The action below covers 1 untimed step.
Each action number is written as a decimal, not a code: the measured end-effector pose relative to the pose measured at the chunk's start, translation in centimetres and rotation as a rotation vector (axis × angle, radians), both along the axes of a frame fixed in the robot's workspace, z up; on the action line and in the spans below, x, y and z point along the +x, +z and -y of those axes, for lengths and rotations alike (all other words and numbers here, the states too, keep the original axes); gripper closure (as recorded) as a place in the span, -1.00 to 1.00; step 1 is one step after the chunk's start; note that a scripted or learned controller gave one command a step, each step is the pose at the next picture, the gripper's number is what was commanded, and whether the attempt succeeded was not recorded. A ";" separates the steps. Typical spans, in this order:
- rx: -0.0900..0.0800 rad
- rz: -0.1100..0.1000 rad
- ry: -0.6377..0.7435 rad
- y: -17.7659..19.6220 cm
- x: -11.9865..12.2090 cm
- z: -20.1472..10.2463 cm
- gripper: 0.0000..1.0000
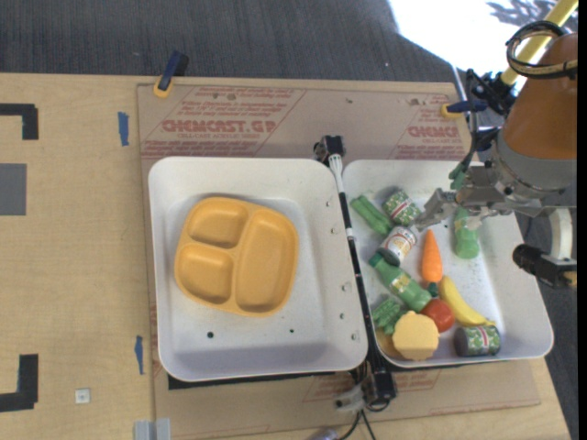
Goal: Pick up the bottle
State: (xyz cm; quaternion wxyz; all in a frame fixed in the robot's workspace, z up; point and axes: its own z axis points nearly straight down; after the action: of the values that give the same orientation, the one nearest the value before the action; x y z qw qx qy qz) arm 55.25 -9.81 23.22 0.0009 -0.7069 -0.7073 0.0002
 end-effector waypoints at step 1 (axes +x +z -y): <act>-0.002 0.004 0.009 -2.0 2.3 5.1 -1.00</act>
State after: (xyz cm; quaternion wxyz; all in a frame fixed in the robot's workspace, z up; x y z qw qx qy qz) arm 57.56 -14.91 21.23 -0.0011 -0.7038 -0.7104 -0.0004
